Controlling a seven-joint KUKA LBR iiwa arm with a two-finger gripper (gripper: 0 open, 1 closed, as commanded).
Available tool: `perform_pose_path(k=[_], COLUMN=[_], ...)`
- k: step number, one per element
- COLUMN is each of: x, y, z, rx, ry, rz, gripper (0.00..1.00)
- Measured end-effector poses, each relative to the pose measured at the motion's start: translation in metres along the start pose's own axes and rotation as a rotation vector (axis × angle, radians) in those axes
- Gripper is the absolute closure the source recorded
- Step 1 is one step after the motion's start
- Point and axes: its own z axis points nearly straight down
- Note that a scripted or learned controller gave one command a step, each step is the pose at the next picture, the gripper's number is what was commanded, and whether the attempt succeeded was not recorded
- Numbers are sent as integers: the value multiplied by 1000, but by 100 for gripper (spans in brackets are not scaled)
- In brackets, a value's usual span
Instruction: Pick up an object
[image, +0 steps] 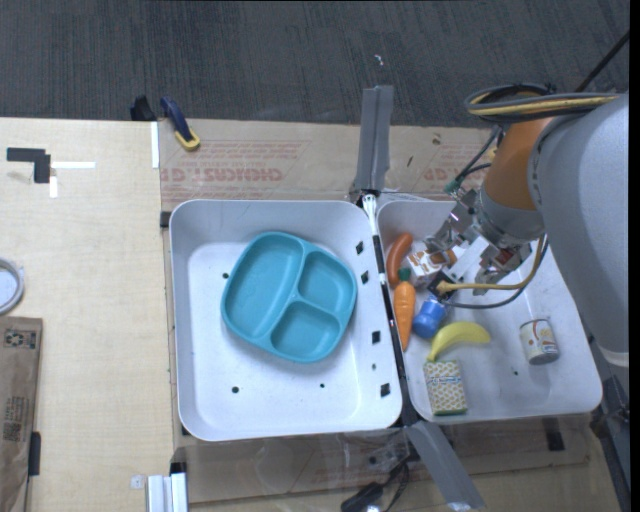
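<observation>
Bulky grey arm (590, 190) with orange band (510, 165) and looping black-and-yellow cables (520, 97).

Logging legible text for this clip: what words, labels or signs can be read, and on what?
Red print on the cardboard: upside down, too blurred to read.
Recycling sign on the brown bag.
Labels on the can and green packet: too small to read.

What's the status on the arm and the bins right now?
End effector low in right bin, over the carrots. Nothing seen grasped. Banana, blue block, can crowd nearby.
</observation>
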Motion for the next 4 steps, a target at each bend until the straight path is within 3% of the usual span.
perform_pose_path(k=[1,2,3,4], x=[2,1,10,28], y=[3,3,8,29], z=[-14,-12,1,-7], rx=[-9,-7,5,12], ry=[6,4,-7,-17], rz=[-3,-3,-9,-11], gripper=[100,0,0,0])
